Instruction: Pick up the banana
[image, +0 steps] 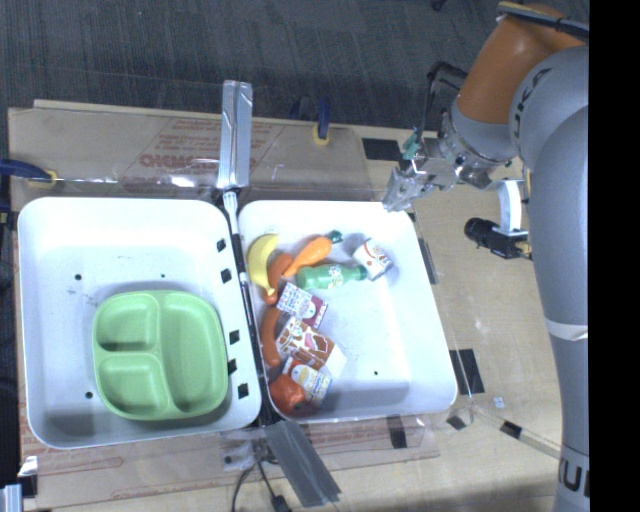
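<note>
Banana (260, 258) lies at the upper left of the right bin (420, 330), beside a carrot (306, 252) and green bottle (331, 275). Pincer (398, 195) hovers over that bin's upper right corner, holding nothing; how far open, I cannot tell.

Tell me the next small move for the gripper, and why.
Probably shift the gripper left across the right bin toward the banana. It hangs over the bin's upper right corner, while the banana lies against the left wall beside the carrot.

Banana (260, 259) partly under the carrot (300, 257).
</note>
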